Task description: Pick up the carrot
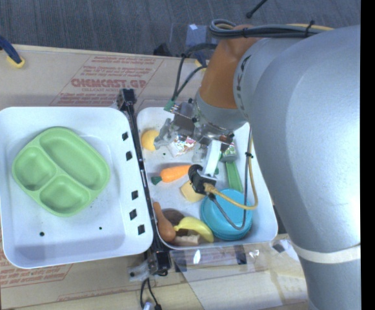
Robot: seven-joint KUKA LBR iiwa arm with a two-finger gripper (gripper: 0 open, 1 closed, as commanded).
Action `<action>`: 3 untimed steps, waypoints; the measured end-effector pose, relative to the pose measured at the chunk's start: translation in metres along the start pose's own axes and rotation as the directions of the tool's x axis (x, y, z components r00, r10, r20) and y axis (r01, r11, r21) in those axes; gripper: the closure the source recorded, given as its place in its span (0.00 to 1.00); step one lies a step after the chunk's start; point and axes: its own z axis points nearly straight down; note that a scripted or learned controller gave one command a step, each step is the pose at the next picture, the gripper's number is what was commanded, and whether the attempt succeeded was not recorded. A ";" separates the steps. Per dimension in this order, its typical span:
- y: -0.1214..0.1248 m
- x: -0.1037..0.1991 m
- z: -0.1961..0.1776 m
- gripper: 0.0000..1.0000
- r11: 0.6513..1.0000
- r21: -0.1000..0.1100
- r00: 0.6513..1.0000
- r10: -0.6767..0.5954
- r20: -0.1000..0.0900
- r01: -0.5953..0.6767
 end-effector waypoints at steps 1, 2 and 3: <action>-0.021 -0.085 0.063 0.00 0.979 0.005 0.979 0.202 0.001 -0.202; 0.022 -0.062 0.113 0.00 0.970 -0.007 0.970 0.245 -0.009 -0.245; -0.043 -0.081 0.118 0.00 0.990 0.006 0.990 0.142 -0.008 -0.142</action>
